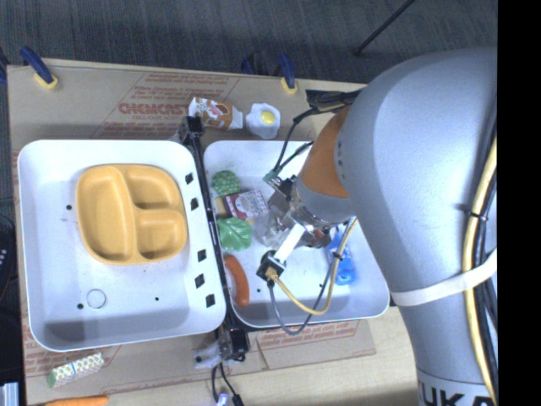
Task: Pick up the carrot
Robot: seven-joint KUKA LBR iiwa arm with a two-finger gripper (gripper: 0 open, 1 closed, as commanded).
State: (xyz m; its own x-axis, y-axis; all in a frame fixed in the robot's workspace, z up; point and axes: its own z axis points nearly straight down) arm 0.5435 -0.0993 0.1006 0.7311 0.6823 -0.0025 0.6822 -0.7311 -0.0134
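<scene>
The carrot [237,282], a short orange stick, lies along the left wall of the right bin [363,299], near its front corner. My gripper [272,224] hangs over the middle of that bin, up and to the right of the carrot and apart from it. The grey arm with its orange band [321,172] covers the bin's right half. The wrist hides the gripper's tip.
Two green vegetables [225,182] [235,233] and a red-and-white packet [249,201] lie just left of the gripper. A blue object [342,265] is at its right. The left bin [42,311] holds a yellow divided plate [131,212]. A yellow cable [296,307] loops over the front.
</scene>
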